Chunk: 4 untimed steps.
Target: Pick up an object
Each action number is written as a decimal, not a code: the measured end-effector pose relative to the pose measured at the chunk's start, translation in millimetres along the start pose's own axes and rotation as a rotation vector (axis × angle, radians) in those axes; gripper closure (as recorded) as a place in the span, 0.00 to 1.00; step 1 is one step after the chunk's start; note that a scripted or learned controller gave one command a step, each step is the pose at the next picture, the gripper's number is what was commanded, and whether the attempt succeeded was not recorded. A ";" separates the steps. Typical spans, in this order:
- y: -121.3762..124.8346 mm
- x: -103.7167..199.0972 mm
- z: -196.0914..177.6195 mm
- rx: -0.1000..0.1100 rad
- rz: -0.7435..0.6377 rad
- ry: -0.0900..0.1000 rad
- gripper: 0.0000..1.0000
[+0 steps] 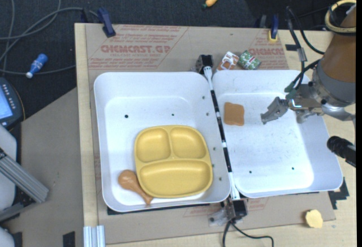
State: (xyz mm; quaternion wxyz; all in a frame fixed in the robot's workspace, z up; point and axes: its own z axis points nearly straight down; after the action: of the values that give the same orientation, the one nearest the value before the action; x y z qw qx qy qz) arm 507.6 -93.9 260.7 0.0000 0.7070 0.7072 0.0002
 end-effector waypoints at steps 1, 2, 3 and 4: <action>53.5 -0.9 157.6 0.007 -0.002 0.001 0.00; 92.1 -5.2 176.9 -0.002 -0.001 0.000 0.00; 92.4 -4.8 164.1 -0.007 0.001 0.000 1.00; 92.1 -4.8 164.8 -0.005 0.002 0.000 0.00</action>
State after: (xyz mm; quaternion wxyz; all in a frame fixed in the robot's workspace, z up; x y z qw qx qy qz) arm 599.8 -98.7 95.9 0.0018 0.7076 0.7066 0.0021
